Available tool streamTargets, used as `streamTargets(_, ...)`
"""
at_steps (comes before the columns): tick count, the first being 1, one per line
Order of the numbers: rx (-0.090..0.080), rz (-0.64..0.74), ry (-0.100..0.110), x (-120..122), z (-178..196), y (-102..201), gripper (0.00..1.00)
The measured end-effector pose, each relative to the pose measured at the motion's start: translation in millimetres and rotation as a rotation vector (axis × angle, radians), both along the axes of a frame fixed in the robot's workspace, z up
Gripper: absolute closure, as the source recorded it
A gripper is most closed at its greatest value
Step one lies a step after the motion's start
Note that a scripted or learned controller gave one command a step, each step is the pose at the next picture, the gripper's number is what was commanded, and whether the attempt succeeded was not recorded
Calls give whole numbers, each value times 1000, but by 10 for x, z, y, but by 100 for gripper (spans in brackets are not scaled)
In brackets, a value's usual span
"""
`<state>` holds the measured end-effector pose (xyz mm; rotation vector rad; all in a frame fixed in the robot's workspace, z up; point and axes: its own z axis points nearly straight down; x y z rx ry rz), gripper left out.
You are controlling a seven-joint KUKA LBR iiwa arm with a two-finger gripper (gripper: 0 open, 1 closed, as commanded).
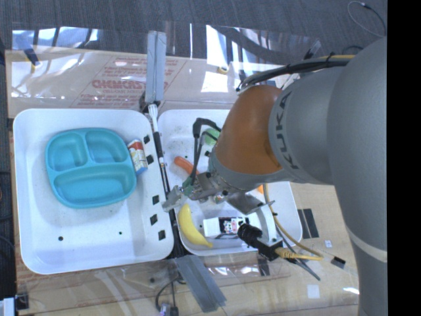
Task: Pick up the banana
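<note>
We see the gripper (183, 196), its grip impossible to tell, poised just above the banana (192, 225), a carrot (183, 165) behind it, a small can (138, 157) and blue tray (89, 166) leftward, "KUKA" on the arm (309, 124).

The turquoise plastic divided tray (90, 167) lies in the left shallow white bin (39, 255); the curved yellow banana (191, 228) lies in the right shallow white bin (172, 125), near its front-left corner.

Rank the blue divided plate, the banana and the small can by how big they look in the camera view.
1. Blue divided plate, by far the largest.
2. Banana.
3. Small can, beside the plate, smallest.
</note>
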<state>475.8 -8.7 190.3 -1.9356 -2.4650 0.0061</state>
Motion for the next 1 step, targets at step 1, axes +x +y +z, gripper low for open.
streamTargets(1,1,139,-1,-2,2,-583,0)
